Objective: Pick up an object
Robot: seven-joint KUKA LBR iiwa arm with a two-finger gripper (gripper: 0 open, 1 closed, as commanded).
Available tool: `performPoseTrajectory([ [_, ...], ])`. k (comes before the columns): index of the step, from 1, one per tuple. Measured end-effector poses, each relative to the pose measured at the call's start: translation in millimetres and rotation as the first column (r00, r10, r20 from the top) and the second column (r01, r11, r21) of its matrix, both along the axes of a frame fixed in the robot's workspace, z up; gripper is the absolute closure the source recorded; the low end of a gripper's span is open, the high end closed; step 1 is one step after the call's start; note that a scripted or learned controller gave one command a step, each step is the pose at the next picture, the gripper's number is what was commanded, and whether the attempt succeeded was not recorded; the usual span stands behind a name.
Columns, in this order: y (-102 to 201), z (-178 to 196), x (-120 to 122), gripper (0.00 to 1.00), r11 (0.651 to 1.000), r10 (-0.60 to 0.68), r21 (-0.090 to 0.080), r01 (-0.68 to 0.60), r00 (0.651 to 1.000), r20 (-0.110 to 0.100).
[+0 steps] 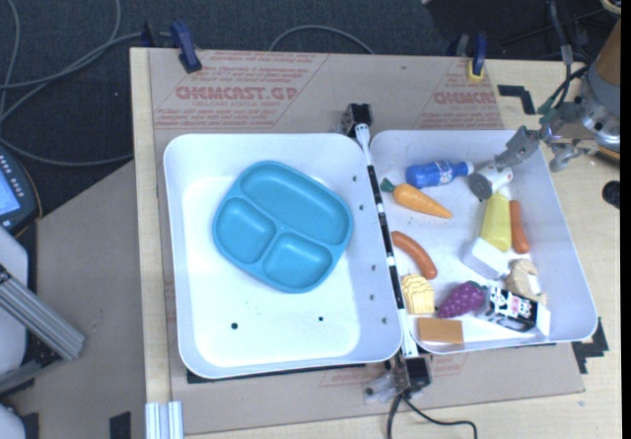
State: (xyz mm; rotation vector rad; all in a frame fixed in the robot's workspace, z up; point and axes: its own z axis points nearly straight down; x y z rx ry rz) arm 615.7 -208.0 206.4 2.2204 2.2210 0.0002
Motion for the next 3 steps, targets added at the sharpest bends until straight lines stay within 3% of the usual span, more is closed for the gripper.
performPoseTrajectory([
  [1, 1, -128, -20, 0.00, 1.000, -0.001, 0.003, 0.001, 1.000, -0.009],
  [2, 1, -111, -17, 1.00, 1.000, 0.001, -0.001, -0.001, 1.000, 0.003],
  [3, -17, -35, -21, 1.00, 1.000, -0.001, -0.004, 0.001, 1.000, 0.007],
])
